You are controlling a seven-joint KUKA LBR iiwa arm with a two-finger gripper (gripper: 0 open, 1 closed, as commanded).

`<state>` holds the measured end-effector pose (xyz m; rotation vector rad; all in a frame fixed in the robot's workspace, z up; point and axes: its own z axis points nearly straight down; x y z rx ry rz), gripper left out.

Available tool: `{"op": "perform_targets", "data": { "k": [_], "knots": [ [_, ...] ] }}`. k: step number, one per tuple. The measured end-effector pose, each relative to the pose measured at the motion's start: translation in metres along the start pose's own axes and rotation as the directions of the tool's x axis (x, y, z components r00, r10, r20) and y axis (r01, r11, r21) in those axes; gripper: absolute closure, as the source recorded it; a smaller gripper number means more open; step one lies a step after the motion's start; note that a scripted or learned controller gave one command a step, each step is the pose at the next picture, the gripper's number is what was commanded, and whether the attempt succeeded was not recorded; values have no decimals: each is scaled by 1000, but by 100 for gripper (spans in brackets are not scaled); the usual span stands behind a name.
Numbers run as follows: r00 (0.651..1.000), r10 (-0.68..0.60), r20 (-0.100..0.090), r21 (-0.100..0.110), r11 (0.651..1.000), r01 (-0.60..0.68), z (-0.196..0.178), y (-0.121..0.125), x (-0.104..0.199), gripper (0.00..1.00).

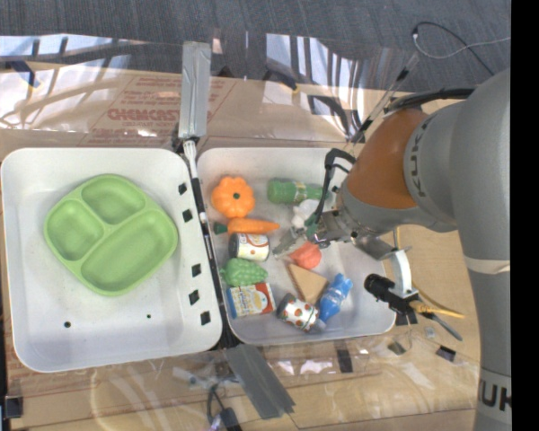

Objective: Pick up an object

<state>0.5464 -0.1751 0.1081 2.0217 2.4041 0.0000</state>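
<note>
The claw (pixel 307 234) is seen low in the right shallow white bin (pixel 368 330), just above a small red-orange rounded toy (pixel 306 257), which lies beside a tan wedge-shaped piece (pixel 309 284). Whether the toy is touched cannot be told, and the claw's state is hidden by the grey arm (pixel 449 169). An orange plastic pumpkin (pixel 233 197) lies further left

Green divided plate (pixel 112 233) in left bin (pixel 18 330); tool (pixel 307 232) over cluttered right bin (pixel 377 326)
</note>
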Motion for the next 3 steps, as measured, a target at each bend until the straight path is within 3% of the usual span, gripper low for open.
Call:
{"op": "perform_targets", "data": {
  "k": [1, 2, 3],
  "knots": [
    [1000, -3, 0, 2, 1000, 3, -9, 0, 0, 100],
    [991, 133, 2, -7, 991, -133, 11, 25, 37, 100],
    [992, -124, 0, 1, 992, 124, -84, 18, 110, 100]
  ]
}}
